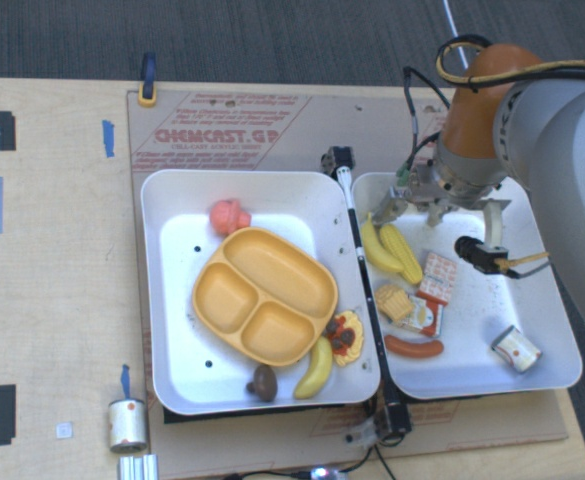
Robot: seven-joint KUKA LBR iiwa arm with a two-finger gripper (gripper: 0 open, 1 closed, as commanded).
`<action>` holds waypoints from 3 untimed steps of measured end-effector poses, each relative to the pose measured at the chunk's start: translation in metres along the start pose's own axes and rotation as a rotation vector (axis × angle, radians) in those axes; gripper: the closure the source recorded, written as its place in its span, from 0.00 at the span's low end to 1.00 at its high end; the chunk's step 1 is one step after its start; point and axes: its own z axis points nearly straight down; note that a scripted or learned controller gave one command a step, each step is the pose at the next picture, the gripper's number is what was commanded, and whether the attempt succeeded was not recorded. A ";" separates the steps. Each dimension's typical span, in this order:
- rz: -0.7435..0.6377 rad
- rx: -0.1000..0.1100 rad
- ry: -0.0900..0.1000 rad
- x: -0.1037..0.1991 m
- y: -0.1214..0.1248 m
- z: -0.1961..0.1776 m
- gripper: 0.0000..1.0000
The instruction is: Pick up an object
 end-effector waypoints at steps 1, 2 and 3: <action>-0.001 0.000 0.000 0.000 0.000 0.000 0.00; -0.001 0.000 0.000 0.000 0.000 0.000 0.00; 0.000 0.000 -0.001 0.001 0.000 0.000 0.00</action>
